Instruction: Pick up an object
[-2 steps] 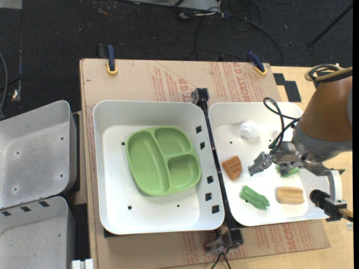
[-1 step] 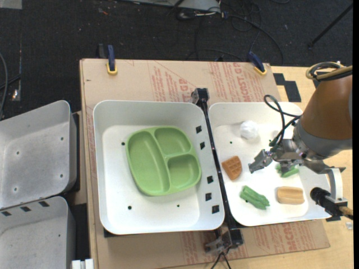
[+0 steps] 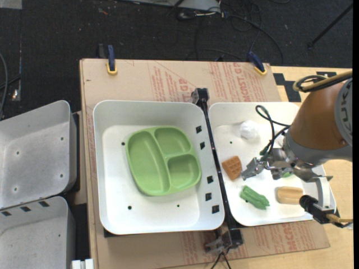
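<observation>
Two shallow white bins sit side by side on a cardboard-covered bench. The left bin (image 3: 112, 122) holds a green divided plate (image 3: 164, 160), lying flat near its centre. The right bin (image 3: 224, 116) holds four loose items: a white crumpled object (image 3: 249, 130) toward the far side, a brown waffle-like piece (image 3: 231, 167) near the dividing wall, a green object (image 3: 254, 197) toward the near edge, and a tan block (image 3: 289, 195) just beside the green one. The gripper (image 3: 251, 169) is in the right bin, just beside the brown piece and above the green object. Nothing is visible between its fingers; whether they are spread or closed cannot be told. The arm's orange band (image 3: 322, 119) overhangs the bin's right side.
</observation>
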